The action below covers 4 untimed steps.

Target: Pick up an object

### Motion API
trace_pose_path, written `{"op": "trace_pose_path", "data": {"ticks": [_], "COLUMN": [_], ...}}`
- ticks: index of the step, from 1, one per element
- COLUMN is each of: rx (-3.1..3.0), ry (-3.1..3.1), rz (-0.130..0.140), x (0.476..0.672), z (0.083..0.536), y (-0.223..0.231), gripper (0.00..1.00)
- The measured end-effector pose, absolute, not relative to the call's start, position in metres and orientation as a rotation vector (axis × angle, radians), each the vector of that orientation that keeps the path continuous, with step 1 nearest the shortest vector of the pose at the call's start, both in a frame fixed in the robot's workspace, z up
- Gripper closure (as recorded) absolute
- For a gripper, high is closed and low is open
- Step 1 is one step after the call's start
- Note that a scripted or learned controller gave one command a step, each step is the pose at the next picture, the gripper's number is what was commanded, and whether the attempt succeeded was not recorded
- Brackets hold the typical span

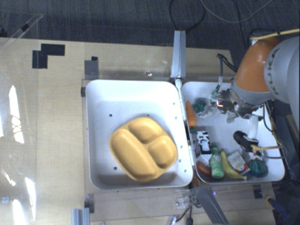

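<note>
camera view: pale wooden bench (47, 139) on dark carpet (93, 8), two white bins.
left bin (93, 125) held a yellow tray (143, 147); small objects (225, 163) cluttered the right bin (276, 172) beside it, gripper (224, 106) above them.

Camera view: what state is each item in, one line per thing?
Large yellow three-lobed plastic tray: upside down in the left white bin, untouched.
Green plastic bottle: lying flat in the right white bin.
Yellow toy banana: lying beside the bottle.
Orange toy carrot: lying along the right bin's left wall.
Hand: over the right bin, holding nothing visible.
</note>
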State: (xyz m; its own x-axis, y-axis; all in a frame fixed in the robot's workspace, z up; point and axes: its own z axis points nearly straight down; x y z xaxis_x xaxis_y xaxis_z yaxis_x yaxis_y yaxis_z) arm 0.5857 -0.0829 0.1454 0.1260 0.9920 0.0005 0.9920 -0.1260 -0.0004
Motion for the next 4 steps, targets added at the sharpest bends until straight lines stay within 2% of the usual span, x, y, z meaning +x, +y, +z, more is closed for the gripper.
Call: {"op": "trace_pose_path", "data": {"ticks": [1,2,3,4], "rx": [-2.240,-2.074,-1.944,-1.937], "ry": [-2.217,-2.372,-2.490,-2.493], "rz": [-0.012,-0.012,-0.002,-0.013], "x": [0.563,0.604,0.625,0.627], "z": [0.088,0.088,0.090,0.099], "y": [-0.086,-0.109,-0.095,-0.090], "gripper": [0.00,0.00,0.00,1.00]}}
